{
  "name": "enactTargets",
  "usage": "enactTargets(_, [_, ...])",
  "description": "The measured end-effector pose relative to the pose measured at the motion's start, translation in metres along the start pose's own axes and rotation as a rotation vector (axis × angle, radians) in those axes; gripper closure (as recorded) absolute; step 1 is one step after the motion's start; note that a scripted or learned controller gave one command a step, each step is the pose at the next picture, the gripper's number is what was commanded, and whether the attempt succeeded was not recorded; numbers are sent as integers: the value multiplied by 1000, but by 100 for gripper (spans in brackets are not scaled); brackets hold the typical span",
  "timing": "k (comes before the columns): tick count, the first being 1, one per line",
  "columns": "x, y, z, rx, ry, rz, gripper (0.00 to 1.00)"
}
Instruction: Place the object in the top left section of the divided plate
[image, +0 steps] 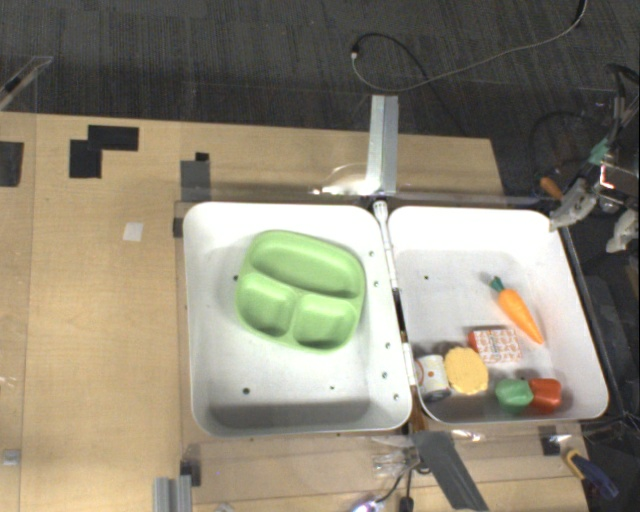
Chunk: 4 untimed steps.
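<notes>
Where the left white bin (215, 400) sits on the bench, green three-section plastic divided plate (300, 288) inside, orange toy carrot (517, 311) in right white bin (450, 240), end effector state cannot be told.

Green divided plate (299, 289): three sections, lying flat and slightly rotated in the left bin (215, 400), toward its far side. One large section spans the far side; two smaller sections sit on the near side. All sections bare.
</notes>
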<state>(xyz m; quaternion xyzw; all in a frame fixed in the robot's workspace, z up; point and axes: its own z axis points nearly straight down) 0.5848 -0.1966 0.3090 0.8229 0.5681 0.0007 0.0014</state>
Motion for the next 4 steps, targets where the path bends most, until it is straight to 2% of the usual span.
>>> enactTargets(4, [0,0,0,0,0,0,0])
